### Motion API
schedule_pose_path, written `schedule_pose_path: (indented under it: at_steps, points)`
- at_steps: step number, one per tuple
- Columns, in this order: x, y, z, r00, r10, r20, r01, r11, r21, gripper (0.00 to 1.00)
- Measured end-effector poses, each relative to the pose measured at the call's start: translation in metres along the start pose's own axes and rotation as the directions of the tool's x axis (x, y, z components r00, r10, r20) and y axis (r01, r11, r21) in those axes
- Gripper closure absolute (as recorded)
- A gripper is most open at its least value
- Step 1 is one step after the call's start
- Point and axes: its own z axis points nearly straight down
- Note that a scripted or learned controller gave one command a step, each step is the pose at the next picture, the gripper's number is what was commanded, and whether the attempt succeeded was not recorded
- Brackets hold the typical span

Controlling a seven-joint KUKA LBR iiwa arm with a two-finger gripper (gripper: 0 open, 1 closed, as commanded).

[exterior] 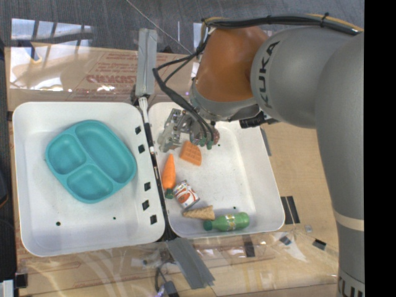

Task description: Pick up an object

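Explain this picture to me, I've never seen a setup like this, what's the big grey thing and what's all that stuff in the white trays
The big grey machine is a robot arm with an orange band, reaching in from the right. One camera looks down from above. Its metal hand hangs over the right shallow white bin, just above an orange wedge-shaped block. Whether it grips anything is unclear. Also there: a toy carrot, a small red-and-white can, a tan cone and a green bottle. The left white bin holds a teal divided plate.

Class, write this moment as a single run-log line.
arm: over right bin | gripper: above orange wedge, nothing seen held | also in bin: carrot, can, cone, green bottle | left bin: teal tray
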Motion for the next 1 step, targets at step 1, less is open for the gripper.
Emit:
schedule_pose_path:
  at_steps: [1]
  points:
    - [0.063, 0.0465, 0.0054, 0.947, 0.322, -0.011, -0.321, 0.947, 0.008, 1.0]
